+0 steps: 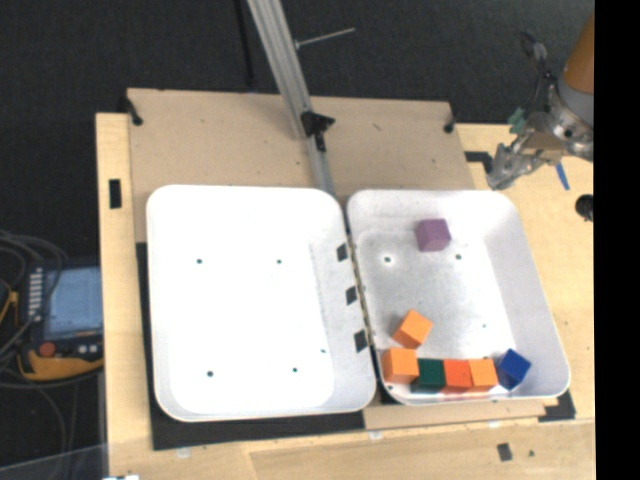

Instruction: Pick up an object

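The right bin (520,238) holds several small cubes. A purple cube (433,234) sits alone near its far side. An orange cube (414,328) lies tilted toward the near side. Along the near wall runs a row: an orange cube (401,364), a green cube (431,374), two more orange ones (458,374) (483,372) and a blue cube (513,367). My gripper (502,166) hangs above the bench just past the bin's far right corner, well apart from every cube, with nothing seen in it.
The left bin (160,298) lies beside the right one, with clips along the shared edge. A slanted metal rail (285,58) crosses from the top to the gap between the bins. A handheld controller (65,313) with cables rests at the far left.
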You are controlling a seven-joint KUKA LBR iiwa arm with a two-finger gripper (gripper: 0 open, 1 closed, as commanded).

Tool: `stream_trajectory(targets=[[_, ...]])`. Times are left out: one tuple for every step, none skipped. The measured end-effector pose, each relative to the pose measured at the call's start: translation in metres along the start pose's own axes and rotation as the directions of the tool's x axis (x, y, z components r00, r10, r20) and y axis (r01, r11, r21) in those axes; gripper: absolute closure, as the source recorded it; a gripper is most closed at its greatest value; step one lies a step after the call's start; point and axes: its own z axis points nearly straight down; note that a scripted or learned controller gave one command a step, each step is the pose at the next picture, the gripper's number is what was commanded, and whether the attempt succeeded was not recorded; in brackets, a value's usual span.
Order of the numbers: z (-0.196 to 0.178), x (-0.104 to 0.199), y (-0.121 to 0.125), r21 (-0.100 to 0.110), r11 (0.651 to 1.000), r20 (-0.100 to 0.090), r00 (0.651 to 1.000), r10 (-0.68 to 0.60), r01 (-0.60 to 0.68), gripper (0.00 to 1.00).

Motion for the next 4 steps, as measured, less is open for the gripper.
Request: stream_trajectory(targets=[[-0.020,0.000,0.001,0.004,1.000,-0.002,1.000,-0.004,0.004,1.00],[-0.026,0.049,-0.011,0.008,1.000,-0.004,1.000,-0.006,0.006,1.00],[-0.010,0.097,-0.017,0.009,1.000,-0.004,1.000,-0.006,0.006,1.00],[-0.013,0.142,-0.031,0.009,1.000,-0.004,1.000,-0.006,0.006,1.00]])
